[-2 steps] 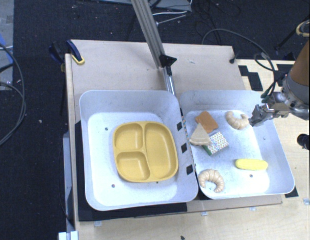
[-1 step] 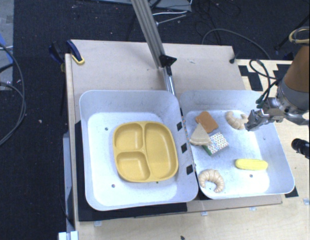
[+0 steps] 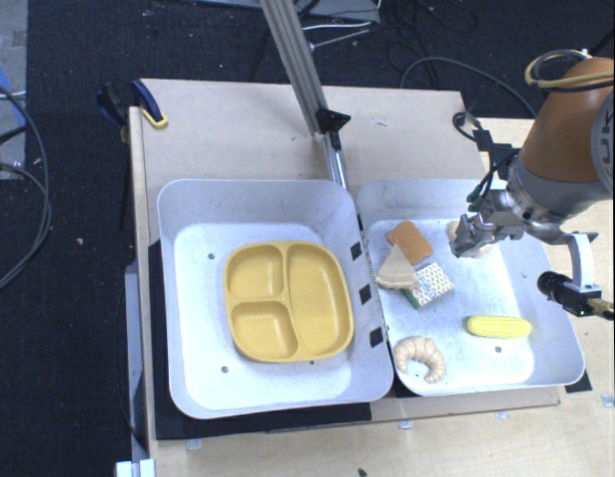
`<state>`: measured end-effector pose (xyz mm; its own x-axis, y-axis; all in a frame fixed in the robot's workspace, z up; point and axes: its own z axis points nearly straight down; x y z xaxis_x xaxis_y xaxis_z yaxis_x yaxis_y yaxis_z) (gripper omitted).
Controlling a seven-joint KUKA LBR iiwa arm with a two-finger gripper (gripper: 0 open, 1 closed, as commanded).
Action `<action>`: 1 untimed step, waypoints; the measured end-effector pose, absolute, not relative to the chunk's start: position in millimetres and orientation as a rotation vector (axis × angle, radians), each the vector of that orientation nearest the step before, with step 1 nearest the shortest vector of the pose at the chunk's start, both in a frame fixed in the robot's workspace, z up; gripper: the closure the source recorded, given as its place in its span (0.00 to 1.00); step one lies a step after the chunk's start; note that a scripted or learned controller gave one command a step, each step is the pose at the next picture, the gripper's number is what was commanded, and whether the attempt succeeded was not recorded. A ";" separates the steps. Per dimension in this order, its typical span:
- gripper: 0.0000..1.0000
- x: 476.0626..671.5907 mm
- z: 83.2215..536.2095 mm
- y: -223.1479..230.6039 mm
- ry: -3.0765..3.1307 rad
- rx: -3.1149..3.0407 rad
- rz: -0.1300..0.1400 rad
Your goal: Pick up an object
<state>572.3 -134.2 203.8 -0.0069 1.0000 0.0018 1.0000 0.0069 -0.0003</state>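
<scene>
The right bin (image 3: 545,366) holds several small things: a brown block (image 3: 410,238), a beige wedge (image 3: 395,268), a green-and-white checkered piece (image 3: 428,284), a yellow corn cob (image 3: 498,327) and a pale croissant (image 3: 422,357). My gripper (image 3: 470,238) hangs over the upper middle of this bin, right of the brown block and above the corn cob. I see nothing between its fingers. The view does not settle how the fingers stand.
The left bin (image 3: 188,266) holds a yellow three-compartment tray (image 3: 287,301). A slanted metal pole (image 3: 297,58) rises behind the bins. The arm's orange band (image 3: 570,127) fills the right side above the right bin. Cables lie on the dark floor around the bench.
</scene>
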 end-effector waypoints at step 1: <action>1.00 585.7 198.6 -79.3 -2.229 -2.212 -0.003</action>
